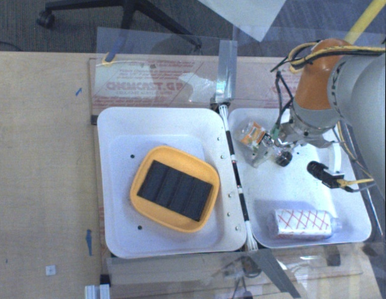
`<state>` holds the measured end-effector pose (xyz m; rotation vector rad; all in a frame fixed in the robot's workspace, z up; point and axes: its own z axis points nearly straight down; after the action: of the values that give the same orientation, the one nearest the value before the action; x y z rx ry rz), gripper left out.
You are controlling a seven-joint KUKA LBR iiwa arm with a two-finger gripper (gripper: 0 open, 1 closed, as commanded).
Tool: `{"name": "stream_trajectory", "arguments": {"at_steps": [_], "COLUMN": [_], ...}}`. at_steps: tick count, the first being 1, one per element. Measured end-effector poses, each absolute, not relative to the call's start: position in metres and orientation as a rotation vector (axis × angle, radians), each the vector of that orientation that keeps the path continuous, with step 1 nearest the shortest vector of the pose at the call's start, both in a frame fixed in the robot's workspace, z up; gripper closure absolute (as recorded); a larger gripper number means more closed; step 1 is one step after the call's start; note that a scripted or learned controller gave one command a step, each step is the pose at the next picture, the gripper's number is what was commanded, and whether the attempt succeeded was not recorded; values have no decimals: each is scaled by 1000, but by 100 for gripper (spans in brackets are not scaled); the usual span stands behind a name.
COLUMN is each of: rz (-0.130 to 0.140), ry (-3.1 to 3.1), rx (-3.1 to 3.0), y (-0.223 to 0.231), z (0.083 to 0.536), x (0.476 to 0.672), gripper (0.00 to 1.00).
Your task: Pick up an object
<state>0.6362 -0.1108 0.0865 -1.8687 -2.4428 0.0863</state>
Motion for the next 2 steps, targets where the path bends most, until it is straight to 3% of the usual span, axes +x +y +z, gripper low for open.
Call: {"name": "stream_trajectory", "arguments": {"at_steps": [1, 2], "rz": [107, -1], "ry": [-2436, -2610], "rx": [-1848, -1755], "y": [-115, -87], "z": [86, 186], "x": [645, 664], "gripper": [0, 0]}}
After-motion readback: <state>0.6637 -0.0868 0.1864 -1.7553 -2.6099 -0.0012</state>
